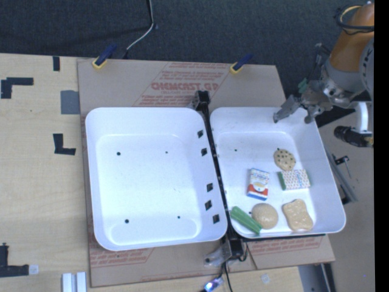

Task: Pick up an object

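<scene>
We see the splayed, empty two-finger gripper (295, 111) over the right white bin's (234, 135) far rim, with the round speckled brown cookie (284, 159) nearest, just below it toward us.

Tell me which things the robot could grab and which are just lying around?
Could grab, all in the right bin:
cookie
small box
checkered packet
green stick
round bun
tan biscuit

Just lying around:
left bin
black cable
two clamps

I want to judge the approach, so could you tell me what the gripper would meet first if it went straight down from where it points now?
Probably bare bin floor: the gripper hangs over the right bin's far edge, short of the cookie. Depth is hard to judge.
</scene>
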Motion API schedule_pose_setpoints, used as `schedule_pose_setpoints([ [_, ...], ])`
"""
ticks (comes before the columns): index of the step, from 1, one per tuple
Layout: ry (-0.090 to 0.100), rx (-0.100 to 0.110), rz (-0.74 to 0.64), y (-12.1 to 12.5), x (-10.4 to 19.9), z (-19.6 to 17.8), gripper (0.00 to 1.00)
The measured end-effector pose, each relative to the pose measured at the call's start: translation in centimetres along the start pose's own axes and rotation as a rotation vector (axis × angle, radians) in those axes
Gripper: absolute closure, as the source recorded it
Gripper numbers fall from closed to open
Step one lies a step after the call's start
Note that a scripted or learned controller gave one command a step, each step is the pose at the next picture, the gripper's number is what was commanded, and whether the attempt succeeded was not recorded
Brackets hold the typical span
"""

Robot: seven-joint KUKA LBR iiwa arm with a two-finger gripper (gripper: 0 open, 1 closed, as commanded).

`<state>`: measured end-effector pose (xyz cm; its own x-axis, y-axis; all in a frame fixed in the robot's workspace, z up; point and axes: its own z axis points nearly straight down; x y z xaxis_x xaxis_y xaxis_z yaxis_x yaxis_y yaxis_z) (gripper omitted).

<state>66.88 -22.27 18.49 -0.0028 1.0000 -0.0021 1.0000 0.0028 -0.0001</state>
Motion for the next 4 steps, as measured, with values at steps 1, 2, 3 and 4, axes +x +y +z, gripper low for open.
schedule_pose_setpoints([
  [1, 0.000, 0.000, 0.000, 0.0, 0.0, -0.3, 0.00],
  [2, 0.000, 0.000, 0.000, 0.0, 0.0, -0.4, 0.00],
  [3, 0.001, 0.003, 0.000, 0.0, 0.0, 0.9, 0.00],
  [4, 0.001, 0.000, 0.001, 0.0, 0.0, 0.4, 0.00],
])
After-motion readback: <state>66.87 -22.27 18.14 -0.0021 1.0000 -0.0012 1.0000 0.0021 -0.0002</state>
